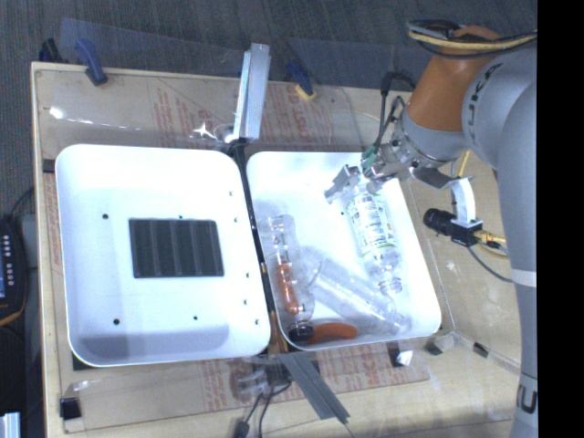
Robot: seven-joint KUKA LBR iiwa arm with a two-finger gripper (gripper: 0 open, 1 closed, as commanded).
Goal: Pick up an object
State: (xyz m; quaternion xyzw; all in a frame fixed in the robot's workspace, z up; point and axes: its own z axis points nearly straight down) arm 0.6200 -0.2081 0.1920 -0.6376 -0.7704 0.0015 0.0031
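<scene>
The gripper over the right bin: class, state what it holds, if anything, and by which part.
It cannot be told. The gripper sits at the top end of a clear plastic bottle in the right bin, but a grip on the bottle isn't clearly visible.

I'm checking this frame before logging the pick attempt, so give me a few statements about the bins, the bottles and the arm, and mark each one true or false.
1. The dark ribbed rectangle lies in the left bin. True.
2. The labelled clear bottle lies in the left bin. False: it lies in the right bin, toward its right side.
3. The gripper is over the upper part of the right bin, at the top end of the labelled clear bottle. True.
4. The orange item sits at the far edge of the right bin. False: it lies along the near edge.
5. The arm enters from the left of the view. False: from the right.
</scene>
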